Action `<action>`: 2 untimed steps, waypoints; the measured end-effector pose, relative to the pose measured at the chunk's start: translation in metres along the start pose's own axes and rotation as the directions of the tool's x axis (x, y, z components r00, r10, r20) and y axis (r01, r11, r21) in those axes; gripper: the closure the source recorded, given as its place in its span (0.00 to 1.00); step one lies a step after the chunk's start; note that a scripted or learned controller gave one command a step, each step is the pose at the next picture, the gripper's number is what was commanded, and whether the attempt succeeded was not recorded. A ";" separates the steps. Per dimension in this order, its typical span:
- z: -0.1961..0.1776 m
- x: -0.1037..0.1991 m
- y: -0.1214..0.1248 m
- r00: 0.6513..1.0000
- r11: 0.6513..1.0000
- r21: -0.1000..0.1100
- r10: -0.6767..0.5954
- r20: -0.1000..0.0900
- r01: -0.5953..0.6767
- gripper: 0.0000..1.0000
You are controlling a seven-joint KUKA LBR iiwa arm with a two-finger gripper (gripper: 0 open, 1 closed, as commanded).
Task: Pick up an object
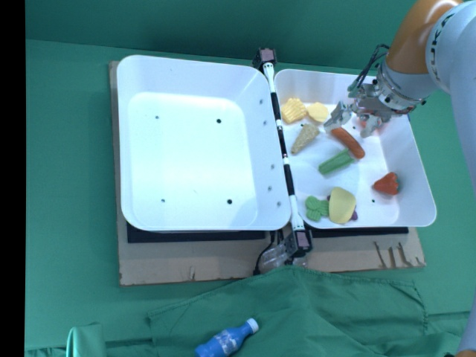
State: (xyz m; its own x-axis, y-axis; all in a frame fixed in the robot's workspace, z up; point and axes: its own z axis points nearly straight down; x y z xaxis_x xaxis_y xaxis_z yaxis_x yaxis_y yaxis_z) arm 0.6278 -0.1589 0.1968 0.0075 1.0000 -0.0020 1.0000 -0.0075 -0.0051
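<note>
The right bin holds several toy foods: a yellow corn piece, a pale yellow piece, a cone, an orange-red sausage, a green stick, a red strawberry, a green piece and a yellow piece. My gripper hangs over the bin's upper middle, just above the sausage's upper end, fingers spread open with nothing between them.
The left bin lies beside it across a black hinge strip. Both rest on cardboard over green cloth. A blue bottle lies on the cloth at the front.
</note>
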 end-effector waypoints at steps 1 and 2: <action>-0.019 0.000 0.004 1.000 1.000 -0.016 0.000 0.004 0.000 1.00; -0.018 0.000 0.004 1.000 1.000 -0.014 0.000 0.005 0.000 0.00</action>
State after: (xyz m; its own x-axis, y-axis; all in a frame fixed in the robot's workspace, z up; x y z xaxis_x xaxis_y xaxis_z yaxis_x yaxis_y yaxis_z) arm 0.6317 -0.1588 0.2151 0.0070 1.0000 -0.0067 0.9999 -0.0070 0.0093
